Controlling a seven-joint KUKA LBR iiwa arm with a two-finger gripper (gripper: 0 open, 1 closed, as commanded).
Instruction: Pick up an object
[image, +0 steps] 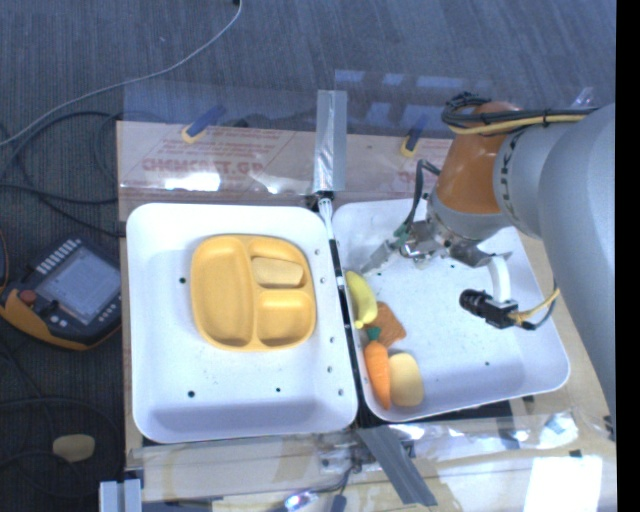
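Observation:
Several toy foods lie along the left wall of the right bin (480, 370): a yellow banana (358, 295), an orange-brown piece (386, 322), a carrot (378, 372) and a pale yellow lump (404, 378). My gripper (400, 246) hangs low over the upper left part of that bin, up and to the right of the banana and apart from it. Nothing shows in its grasp. The orange wrist band (468, 180) sits just behind it.
In the left bin (160, 390) lies a yellow divided plate (228, 295) with a tan slice (277, 271) in its upper right compartment. A black fitting with a cable (487, 303) hangs over the right bin. A teach pendant (70, 290) lies on the floor at left.

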